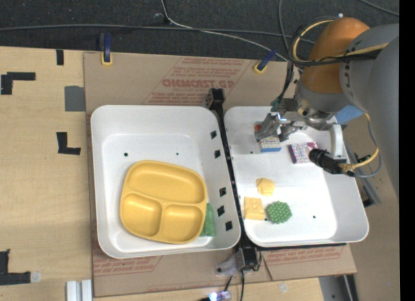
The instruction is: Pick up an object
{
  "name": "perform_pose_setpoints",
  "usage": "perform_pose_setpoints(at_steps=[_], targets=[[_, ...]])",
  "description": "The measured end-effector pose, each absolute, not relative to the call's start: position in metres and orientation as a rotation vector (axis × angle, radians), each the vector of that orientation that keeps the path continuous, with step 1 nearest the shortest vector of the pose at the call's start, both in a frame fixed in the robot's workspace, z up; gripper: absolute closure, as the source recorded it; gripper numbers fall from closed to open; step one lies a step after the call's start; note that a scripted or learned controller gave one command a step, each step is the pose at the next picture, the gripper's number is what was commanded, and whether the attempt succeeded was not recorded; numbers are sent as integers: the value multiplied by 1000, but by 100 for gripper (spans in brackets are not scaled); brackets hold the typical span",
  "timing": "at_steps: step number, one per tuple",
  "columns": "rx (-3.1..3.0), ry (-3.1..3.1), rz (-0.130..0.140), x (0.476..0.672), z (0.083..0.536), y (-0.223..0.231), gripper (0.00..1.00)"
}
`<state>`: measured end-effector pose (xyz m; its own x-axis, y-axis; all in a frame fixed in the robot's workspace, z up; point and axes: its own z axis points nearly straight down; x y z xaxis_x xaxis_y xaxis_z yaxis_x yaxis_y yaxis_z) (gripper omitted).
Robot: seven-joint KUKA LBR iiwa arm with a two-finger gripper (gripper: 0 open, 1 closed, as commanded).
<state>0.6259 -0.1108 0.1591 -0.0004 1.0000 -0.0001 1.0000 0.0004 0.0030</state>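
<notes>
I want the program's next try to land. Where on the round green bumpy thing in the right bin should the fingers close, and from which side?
Probably straight from above, closing across the middle of the green ball. It is small and round and lies on the right bin floor. The yellow wedge sits close on its left, so set the fingers along the near-far line.

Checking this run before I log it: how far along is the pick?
Done: the gripper has reached the far end of the right bin. In hand: nothing visibly between its fingers; whether they are closed is unclear. Left: grasp and lift. The green bumpy ball, two yellow pieces and small purple-and-white box lie on the bin floor.
</notes>
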Motion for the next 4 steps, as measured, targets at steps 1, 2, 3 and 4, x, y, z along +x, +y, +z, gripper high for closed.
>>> perform_pose_setpoints(at_steps=[1, 2, 3, 4], targets=[[2217, 2221, 4, 627, 212, -110, 100], [2216, 2230, 2, 619, 224, -56, 100], [2218, 2229, -2, 607, 222, -13, 100], [2217, 2230, -2, 603, 220, 31, 100]])
